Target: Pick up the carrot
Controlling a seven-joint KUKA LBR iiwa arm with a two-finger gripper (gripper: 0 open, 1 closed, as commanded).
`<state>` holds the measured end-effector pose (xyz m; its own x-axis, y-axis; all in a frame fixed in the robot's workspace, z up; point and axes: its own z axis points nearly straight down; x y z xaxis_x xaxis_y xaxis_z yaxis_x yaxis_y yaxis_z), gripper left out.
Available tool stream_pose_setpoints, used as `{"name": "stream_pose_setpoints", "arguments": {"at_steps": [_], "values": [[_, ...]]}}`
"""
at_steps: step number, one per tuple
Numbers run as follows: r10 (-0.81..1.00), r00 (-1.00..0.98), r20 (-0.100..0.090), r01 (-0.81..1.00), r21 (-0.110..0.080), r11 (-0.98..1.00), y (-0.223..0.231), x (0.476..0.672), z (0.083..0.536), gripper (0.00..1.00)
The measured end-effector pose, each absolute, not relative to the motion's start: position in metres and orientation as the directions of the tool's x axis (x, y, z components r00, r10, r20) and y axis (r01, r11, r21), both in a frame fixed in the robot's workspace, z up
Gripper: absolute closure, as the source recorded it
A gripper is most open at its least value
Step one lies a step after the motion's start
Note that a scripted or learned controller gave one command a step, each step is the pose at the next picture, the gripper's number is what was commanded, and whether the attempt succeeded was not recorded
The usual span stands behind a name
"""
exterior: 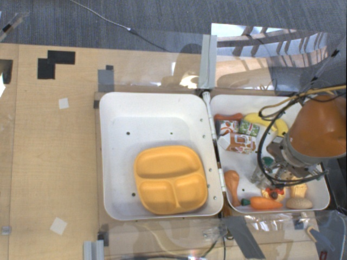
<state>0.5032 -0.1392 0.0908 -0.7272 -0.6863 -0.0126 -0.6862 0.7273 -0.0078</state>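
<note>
Arm (pixel 320 129) is in from the right, hanging over the right bin (pixel 325 199). Gripper (pixel 277 184) sits low in that bin's near half, wrapped in black cables. Can't tell finger state from here: the wrist and cabling cover them, so whether wide, narrow or closed on anything is unknown.

Carrot (pixel 265 203) lies flat on the bin floor by the near wall, green stub pointing to 9 o'clock. It's at roughly 6 o'clock from the gripper, just beside it, maybe touching; I can't see a gap or a contact. Nothing shows it lifted.

Neighbours are tight: a beige lump (pixel 299 202) at 3 o'clock of the carrot, an orange drumstick-shaped piece (pixel 232 182) at 10 o'clock, a small red bit (pixel 276 191) right above it. Cartons (pixel 238 135) and a banana (pixel 268 122) sit at the far end, out of the way. Left bin (pixel 116 118) holds a yellow divided plate (pixel 171 179), irrelevant.

My read: approach/descend step, grasp not confirmed. Next move needs fingers astride the carrot across its short axis, low enough to clear the floor, without catching the red bit or the beige lump. Then close, lift straight up.
</note>
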Motion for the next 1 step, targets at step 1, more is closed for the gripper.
{"name": "stream_pose_setpoints", "arguments": {"at_steps": [1], "values": [[-0.932, -0.363, -0.003, -0.932, -0.018, 0.363, -0.2065, 0.5109, 0.0903, 1.00]]}}
